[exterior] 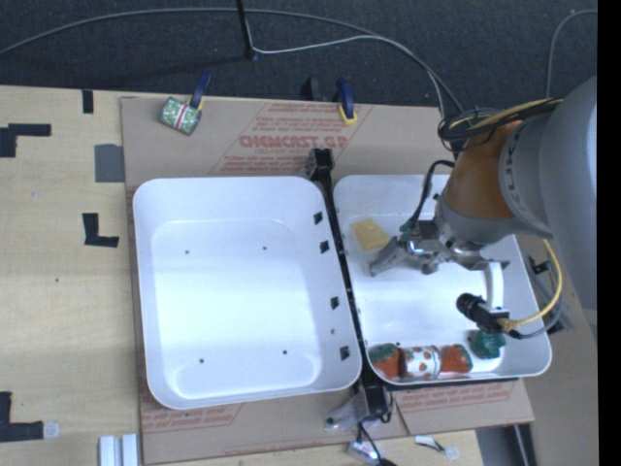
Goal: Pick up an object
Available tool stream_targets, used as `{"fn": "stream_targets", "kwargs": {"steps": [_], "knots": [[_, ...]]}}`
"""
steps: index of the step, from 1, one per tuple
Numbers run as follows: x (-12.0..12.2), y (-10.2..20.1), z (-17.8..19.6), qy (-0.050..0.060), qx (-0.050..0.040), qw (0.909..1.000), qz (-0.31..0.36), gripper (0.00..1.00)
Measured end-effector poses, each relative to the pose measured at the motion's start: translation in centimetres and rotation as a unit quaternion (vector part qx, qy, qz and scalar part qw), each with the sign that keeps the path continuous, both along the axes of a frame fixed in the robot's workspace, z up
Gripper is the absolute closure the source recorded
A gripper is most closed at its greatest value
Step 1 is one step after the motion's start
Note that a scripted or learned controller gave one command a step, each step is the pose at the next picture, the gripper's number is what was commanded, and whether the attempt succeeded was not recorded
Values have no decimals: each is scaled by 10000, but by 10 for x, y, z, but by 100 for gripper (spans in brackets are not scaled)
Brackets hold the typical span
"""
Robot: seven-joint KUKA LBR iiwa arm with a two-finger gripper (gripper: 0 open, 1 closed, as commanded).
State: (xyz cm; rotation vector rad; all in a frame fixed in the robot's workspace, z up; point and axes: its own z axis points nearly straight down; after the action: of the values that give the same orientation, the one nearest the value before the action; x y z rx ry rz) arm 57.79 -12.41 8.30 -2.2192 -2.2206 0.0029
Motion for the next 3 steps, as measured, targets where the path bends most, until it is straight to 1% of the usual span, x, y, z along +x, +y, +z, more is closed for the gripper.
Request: {"fn": "stream_targets", "kwargs": {"steps": [1,2,3], "knots": [[-4,19,109,-55,-3,10000,7,0],[6,11,-1,14,-1,10000,-1,0],[-11,-22,3,-25,-2,9996,-288,0]]}}
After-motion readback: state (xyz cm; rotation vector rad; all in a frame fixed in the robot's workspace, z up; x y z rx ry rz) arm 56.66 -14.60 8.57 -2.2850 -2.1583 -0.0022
